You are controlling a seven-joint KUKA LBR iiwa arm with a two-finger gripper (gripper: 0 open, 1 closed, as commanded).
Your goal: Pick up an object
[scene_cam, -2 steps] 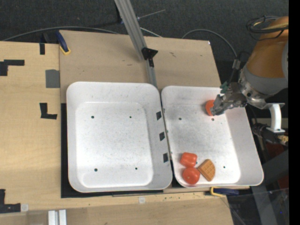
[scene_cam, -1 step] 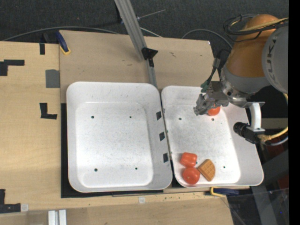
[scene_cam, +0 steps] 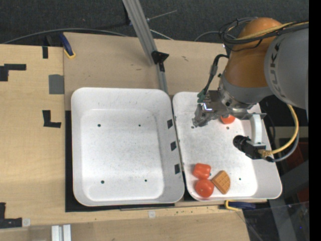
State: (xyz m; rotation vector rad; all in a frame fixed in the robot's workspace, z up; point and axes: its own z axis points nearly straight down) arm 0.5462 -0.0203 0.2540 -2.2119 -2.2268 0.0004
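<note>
1. The counter (scene_cam: 110, 59) is light brown wood and carries two white bins side by side.
2. The left bin (scene_cam: 120, 144) sits in the middle of the frame. Its floor is white with tiny dark specks.
3. The right bin (scene_cam: 220, 149) touches it along one edge and sits in the lower right of the frame.
4. The robot arm (scene_cam: 256, 59) comes in from the upper right. It is grey with a big orange part.
5. The jaws (scene_cam: 200, 118) hang over the upper part of the right bin, close to its left side.
6. They are small, dark and partly hidden, so I cannot tell how far open they are or if they hold anything.
7. A small orange-red thing (scene_cam: 228, 118) peeks out just to the right of the jaws, under the arm. I cannot tell what it is.
8. Three toys lie near the bottom of the right bin, close together.
9. One is a red pepper-like toy (scene_cam: 201, 171).
10. Just below it is a round red toy (scene_cam: 204, 188), like a tomato.
11. Beside those two, on the right, is a tan waffle-like toy (scene_cam: 221, 182).
12. A grey metal bar (scene_cam: 143, 26) slants down from the top of the frame to the spot where the bins meet.
13. A blue clip (scene_cam: 67, 44) sits on the counter in the upper left.
</note>
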